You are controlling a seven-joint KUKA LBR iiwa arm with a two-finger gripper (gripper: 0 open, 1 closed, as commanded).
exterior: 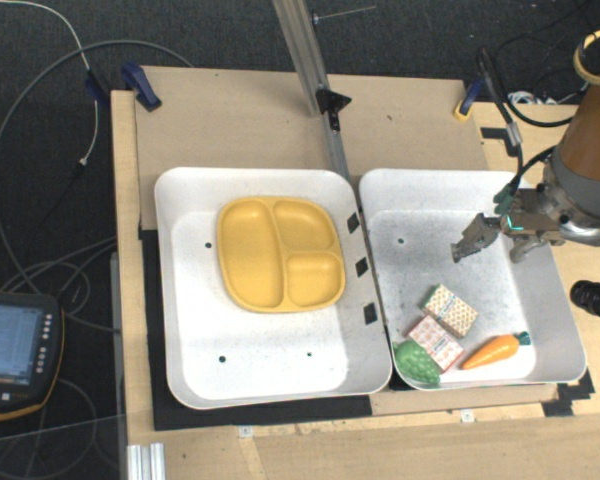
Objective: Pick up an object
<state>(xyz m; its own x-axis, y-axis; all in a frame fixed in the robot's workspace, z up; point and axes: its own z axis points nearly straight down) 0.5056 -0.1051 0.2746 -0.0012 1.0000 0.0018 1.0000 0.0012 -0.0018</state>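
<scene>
Carrot toy (494,351) in right bin (460,193): prob light, stiff, smooth. Grip across thick orange mid-body. Tool (500,236) hovers w/ fingers apart, nothing between.

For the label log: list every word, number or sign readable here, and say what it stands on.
None can be read.
Patterned box: checkered print, no legible letters.
Pink box: markings too small and blurred.
Handheld screen at the left edge: lit, content too blurred.
Yellow tray, carrot: no text.
</scene>
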